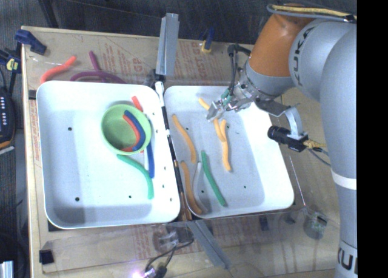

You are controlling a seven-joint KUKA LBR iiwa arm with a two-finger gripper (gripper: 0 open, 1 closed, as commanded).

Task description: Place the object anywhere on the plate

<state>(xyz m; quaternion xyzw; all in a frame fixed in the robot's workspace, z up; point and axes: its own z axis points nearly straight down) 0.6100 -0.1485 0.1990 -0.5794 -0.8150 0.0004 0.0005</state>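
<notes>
A green plate [116,128] lies in the left bin [66,167]. A red strip [136,124] and a blue strip [146,143] lie across the plate's right side, and a light green strip [142,173] curls below it. My gripper [216,110] hangs low over the far end of the right bin [267,179], between a small orange piece [203,102] and a short orange strip [217,128]. More orange strips [185,138] [226,152] [189,189], a dark green strip [213,181] and a grey strip [200,193] lie in that bin.
A metal bar [167,43] stands at the back between the bins. An orange strip [57,69] and purple strips [97,76] lie on the bench behind the left bin. Blue clamps [29,40] [208,37] sit at the bench's back edge.
</notes>
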